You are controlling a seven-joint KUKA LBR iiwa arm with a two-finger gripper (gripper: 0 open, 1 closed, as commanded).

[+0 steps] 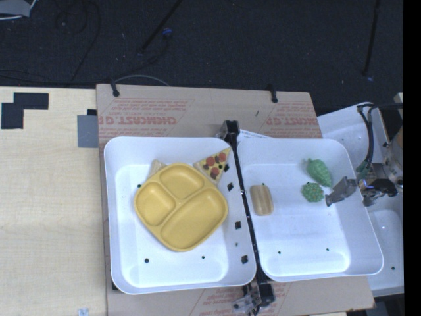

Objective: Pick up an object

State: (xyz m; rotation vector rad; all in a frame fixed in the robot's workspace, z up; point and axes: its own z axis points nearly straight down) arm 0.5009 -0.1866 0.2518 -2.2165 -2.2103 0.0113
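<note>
The right bin (309,268) holds a tan bread-like piece (262,199), a leafy green item (320,171) and a smaller green broccoli-like piece (312,191). My gripper (355,193) hangs over the bin's right rim, just right of the broccoli-like piece. It is open with nothing between its fingers; one grey finger (341,191) points toward that piece without touching it. In the left bin (131,268) lies a yellow divided plate (181,206), with a pizza slice (216,164) at its upper right edge.
A black divider (240,203) runs between the two bins. Both sit on a cardboard sheet (197,110) on the bench. White robot hardware and cables (371,137) stand at the right edge, behind the gripper.
</note>
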